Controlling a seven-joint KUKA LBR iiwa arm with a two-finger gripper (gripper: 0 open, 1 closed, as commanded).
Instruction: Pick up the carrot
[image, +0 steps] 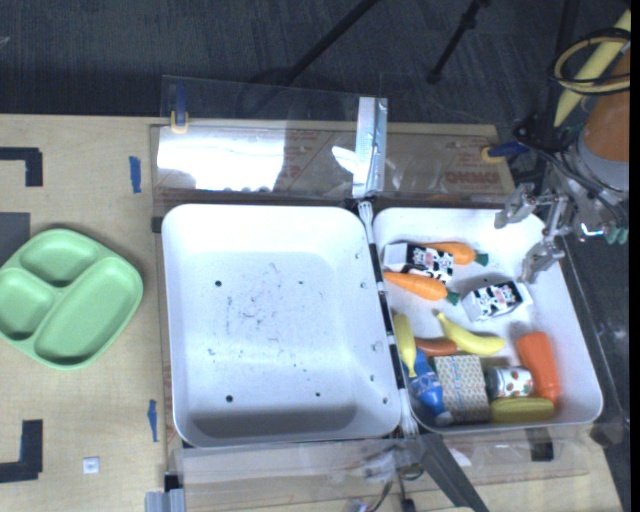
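Near edge of right white bin (585, 400): clutter packed tight. Mid-bin by left wall: tapered orange carrot (414, 286) lying flat, untouched. Far right corner: metal two-finger gripper (535, 235) hovers, fingers apart, empty, prob. pre-grasp.

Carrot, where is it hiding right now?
The carrot lies in the right bin, near its left wall, just below a black-and-white cow-patterned carton and above the banana. The gripper is up near the bin's far right corner.
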